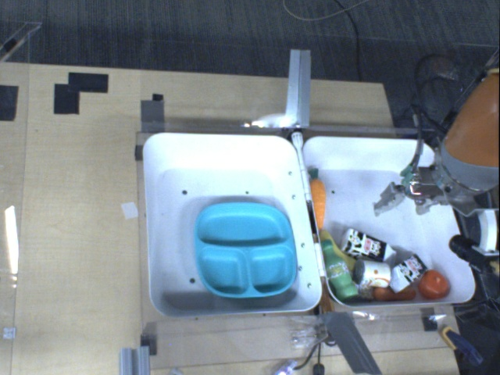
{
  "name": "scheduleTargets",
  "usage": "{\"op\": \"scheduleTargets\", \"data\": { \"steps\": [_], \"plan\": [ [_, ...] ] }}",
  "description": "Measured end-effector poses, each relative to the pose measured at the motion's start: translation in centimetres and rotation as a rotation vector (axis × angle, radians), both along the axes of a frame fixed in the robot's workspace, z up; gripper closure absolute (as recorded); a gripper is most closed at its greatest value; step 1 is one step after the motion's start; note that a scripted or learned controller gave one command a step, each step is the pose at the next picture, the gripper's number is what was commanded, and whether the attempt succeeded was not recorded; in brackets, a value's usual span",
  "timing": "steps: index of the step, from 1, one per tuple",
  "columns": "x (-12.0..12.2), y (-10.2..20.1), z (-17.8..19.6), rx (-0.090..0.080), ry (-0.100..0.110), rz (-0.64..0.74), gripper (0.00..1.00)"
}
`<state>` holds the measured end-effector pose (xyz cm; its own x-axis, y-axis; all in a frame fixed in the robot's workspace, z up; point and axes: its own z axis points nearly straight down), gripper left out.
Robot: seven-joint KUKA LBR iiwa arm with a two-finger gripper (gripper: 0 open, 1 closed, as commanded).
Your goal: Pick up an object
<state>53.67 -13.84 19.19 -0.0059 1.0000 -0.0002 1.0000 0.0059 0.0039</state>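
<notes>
The right bin (367,158) holds the things to be picked, all crowded along its near and left edges. A carrot (317,200) lies against the left wall, pointing down the divider. Below it a green bottle (338,269) lies on its side, slanting toward the near corner. A black-and-white carton (365,245) sits just right of the bottle's top, tilted. Near it, toward the front wall, a small can (373,273) lies on its side, touching or nearly touching the bottle. A second carton (409,270) rests just right of the can, and a tomato (433,285) sits at the bin's near right corner. A small red thing (388,292) lies between can and tomato — too small to name.

The gripper (400,194) hangs over the bare middle of the right bin, above and to the right of the first carton, well apart from every object. Its two fingers are spread, with nothing between them — one finger (387,201) points down-left. The arm (476,135), orange above the wrist, comes in from the right.

The left bin (168,162) holds a blue tray (245,248) with three compartments, set toward the near right part of the bin. Both bins rest on a bench (70,233) of pale wood, with dark carpet (195,14) behind it.
</notes>
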Motion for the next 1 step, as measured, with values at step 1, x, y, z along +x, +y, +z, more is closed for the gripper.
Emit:
{"op": "scheduleTargets", "data": {
  "steps": [1],
  "plan": [
    [4.78,-3.18,-1.53,0.001,0.0,-0.433,0.0]
  ]
}}
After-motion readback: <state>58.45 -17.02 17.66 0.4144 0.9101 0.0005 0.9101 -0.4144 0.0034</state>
